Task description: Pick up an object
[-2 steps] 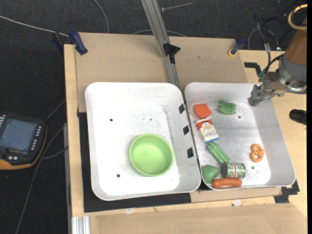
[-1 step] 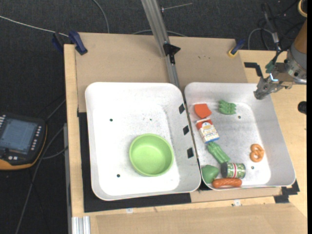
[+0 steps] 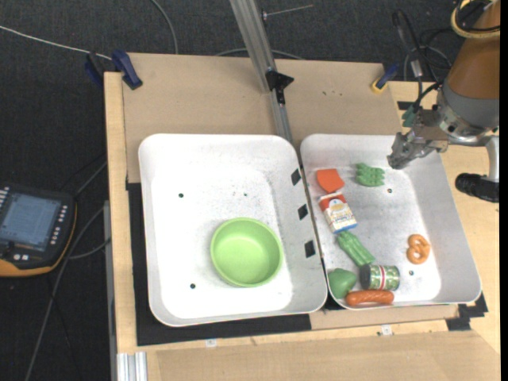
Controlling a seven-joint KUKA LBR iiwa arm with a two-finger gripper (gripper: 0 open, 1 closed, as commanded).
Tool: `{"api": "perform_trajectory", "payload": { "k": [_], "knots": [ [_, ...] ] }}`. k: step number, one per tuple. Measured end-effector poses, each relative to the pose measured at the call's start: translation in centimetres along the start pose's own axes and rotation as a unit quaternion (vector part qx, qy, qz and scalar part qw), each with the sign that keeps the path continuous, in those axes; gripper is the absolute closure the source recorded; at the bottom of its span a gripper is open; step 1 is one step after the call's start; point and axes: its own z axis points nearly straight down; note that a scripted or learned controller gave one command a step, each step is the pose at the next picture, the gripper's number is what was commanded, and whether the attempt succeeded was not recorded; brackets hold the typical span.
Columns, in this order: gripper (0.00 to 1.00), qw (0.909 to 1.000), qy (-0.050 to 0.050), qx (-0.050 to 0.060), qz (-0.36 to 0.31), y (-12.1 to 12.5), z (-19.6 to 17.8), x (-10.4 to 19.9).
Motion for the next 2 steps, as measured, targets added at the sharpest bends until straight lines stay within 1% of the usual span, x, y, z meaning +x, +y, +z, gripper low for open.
{"api": "perform_trajectory", "payload": {
  "k": [1,2],
  "knots": [
    [1.0,1.0,0.0,0.0,-0.001,-1.4,-0.4,6.1],
    [1.0,1.0,0.0,0.0,-0.001,-2.8,0.0,11.9]
  ]
}}
